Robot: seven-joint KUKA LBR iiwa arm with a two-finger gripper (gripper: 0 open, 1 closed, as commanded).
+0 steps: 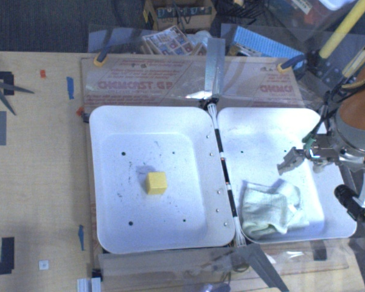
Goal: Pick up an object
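A: Our gripper [290,161] hangs over the right bin [261,123], and we cannot tell from this slant whether the jaws are spread or pressed together. Nothing shows between them, so we count nothing as held.

B: The nearest thing to take is the crumpled pale cloth [269,208], just below the jaws and a little toward the divider [222,163]. The yellow block [156,182] sits far off across the divider, in the left bin [109,132].

A: What worries us is the cloth itself. It looks limp and bunched, so we judge the jaws could close on one loose fold and let it slip free as we lift, or drag it along the floor instead.

B: We also see it lies close to the bin's near wall, which may crowd a descent there. Between jaws and cloth, though, nothing stands in the way.

A: Reaching the block would mean crossing the raised divider.
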